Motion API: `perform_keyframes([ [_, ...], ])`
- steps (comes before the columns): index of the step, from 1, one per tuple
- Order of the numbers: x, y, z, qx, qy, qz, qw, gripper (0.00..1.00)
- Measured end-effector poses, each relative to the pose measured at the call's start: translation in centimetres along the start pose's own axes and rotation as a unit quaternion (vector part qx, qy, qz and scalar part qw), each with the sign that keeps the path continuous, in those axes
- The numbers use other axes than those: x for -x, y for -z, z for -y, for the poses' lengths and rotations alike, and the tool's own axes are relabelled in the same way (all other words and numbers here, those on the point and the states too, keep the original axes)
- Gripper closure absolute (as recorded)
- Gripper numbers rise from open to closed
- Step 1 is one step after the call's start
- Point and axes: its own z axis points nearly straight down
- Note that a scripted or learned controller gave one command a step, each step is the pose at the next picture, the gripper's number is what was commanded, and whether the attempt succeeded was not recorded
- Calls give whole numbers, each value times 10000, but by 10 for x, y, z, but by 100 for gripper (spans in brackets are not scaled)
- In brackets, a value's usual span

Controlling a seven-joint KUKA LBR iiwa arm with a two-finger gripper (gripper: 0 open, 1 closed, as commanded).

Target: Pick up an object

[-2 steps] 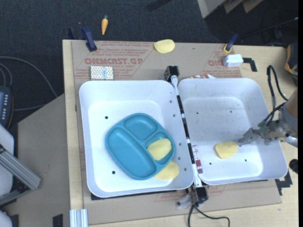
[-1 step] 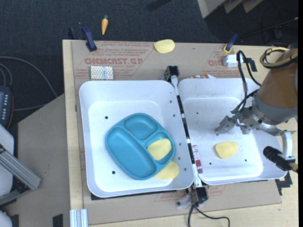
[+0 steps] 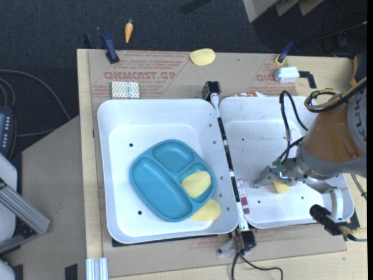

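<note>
Camera view looks down on a brown worktop [image 3: 145, 72] with two white bins side by side. The left bin [image 3: 116, 156] holds a blue tray [image 3: 163, 182] with three sections. This blue tray is the landmark here. A yellow piece [image 3: 197, 183] lies in the tray's small section on its right side. Another yellow piece [image 3: 206, 212] lies in the bin, touching the tray's lower right edge.

To the right of the tray, past the wall between the bins, is the right bin [image 3: 256, 139]. The grey and orange arm [image 3: 332, 139] reaches down into this bin. Its pincer [image 3: 278, 179] is low over the bin floor, well to the right of the tray. A small yellow thing [image 3: 282, 186] sits right at the pincer tip, on the bin floor. It cannot be told from here whether the pincer is apart or together, or whether it has hold of the yellow thing.

Far above the tray, on the worktop, lies a yellow lump [image 3: 202, 56]. Up and to the left of the tray lies a small patterned packet [image 3: 125, 89]. A tiny carrot toy [image 3: 129, 31] lies on the dark floor beyond the worktop.
</note>
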Motion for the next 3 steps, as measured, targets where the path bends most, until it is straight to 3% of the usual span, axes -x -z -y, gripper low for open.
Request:
perform_keyframes([
  [1,70,85,-20,1,0,7,10000,0],
  [2,6,32,-26,-15,9,-8,10000,0],
  [3,-6,-1,13,-10,0,-3,10000,0],
])
